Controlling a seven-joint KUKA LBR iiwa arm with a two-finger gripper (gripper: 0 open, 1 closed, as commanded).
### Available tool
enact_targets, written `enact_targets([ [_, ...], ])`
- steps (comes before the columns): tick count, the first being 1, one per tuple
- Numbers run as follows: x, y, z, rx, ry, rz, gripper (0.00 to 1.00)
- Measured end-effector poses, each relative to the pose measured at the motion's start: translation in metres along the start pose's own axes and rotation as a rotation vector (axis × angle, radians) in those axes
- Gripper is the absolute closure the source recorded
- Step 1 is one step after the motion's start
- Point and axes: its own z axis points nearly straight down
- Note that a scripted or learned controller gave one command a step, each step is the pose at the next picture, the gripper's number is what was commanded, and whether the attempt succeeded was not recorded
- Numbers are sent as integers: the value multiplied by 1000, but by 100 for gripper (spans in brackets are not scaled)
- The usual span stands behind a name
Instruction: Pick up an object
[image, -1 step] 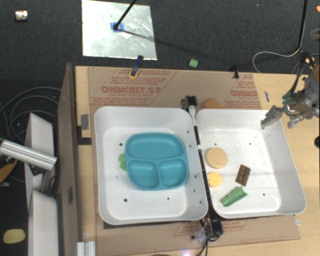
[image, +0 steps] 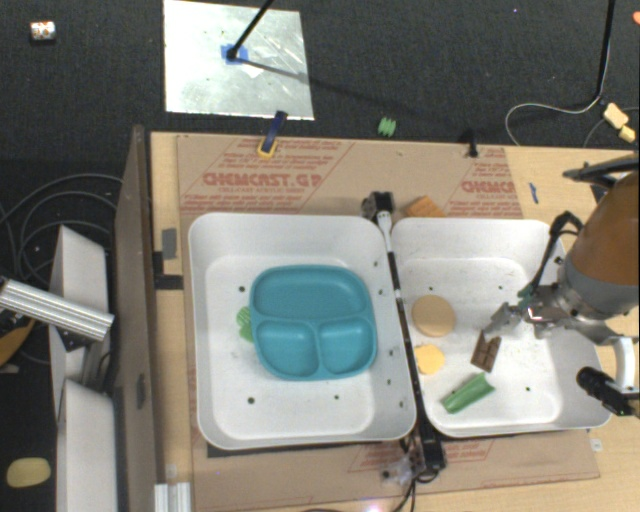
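Observation:
The right bin (image: 520, 245) holds a tan round disc (image: 434, 316), a smaller yellow disc (image: 429, 359), a brown block (image: 486, 351) and a green block (image: 467, 393). My gripper (image: 503, 322) reaches in from the right and hangs just above and to the right of the brown block, close to its upper end. Whether it touches the block is unclear. The grey arm with its orange band (image: 608, 245) covers the bin's right side.
The left bin (image: 220, 300) holds a blue compartment plate (image: 311, 320) with a green piece (image: 244, 321) poking out at its left edge. A black divider clip (image: 381, 207) sits between the bins. An orange piece (image: 424, 208) lies on the cardboard behind the right bin.

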Motion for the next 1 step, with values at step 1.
enact_targets([
  [1, 35, -15, 37, -9, -2, -5, 0],
])
